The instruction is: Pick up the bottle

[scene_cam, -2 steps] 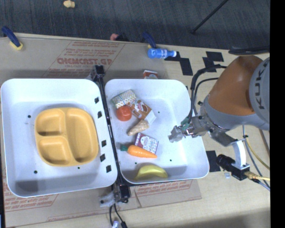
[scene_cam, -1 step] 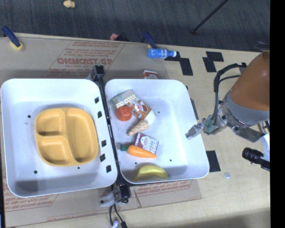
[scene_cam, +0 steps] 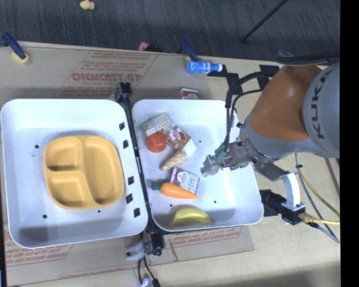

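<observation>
Arm [scene_cam: 299, 112] cut off at right edge. Gripper [scene_cam: 210, 165] too small/blurred, finger state unclear. Printing on packets [scene_cam: 184, 180] unreadable. Right bin [scene_cam: 227, 205] rim partly hidden under arm. Bottle [scene_cam: 203, 67] label illegible.

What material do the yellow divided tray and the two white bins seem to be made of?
The yellow divided tray looks like moulded plastic with a matte finish: one even colour, rounded compartment edges, soft shading. The two shallow white bins, left and right, look like smooth plastic too, slightly glossy, with rounded corners; painted metal cannot be excluded.
</observation>
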`<state>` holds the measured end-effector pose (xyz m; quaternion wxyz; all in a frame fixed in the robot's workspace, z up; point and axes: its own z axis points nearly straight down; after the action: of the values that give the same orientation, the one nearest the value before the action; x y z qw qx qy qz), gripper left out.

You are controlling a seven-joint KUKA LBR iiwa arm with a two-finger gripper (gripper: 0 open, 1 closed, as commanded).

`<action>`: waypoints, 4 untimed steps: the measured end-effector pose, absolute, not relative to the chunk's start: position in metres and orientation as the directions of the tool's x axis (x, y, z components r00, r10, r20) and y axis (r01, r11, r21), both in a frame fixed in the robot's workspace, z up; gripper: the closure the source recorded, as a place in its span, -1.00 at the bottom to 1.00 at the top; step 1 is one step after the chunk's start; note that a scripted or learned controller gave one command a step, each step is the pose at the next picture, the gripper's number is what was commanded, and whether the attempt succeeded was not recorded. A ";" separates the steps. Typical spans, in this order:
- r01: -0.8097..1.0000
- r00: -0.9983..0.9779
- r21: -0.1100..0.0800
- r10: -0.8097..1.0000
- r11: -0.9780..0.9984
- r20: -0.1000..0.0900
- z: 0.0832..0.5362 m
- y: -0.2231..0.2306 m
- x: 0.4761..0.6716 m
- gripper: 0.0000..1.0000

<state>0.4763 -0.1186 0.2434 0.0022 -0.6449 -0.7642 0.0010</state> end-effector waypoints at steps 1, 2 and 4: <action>0.926 -0.377 -0.004 0.926 0.377 0.003 0.160 -0.114 0.476 1.00; 0.797 -0.603 0.000 0.797 0.603 -0.002 0.341 -0.091 0.477 1.00; 0.975 -0.222 -0.004 0.975 0.222 0.003 0.273 -0.211 0.476 1.00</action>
<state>0.4759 -0.2105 0.2728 0.0023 -0.6238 -0.7816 0.0008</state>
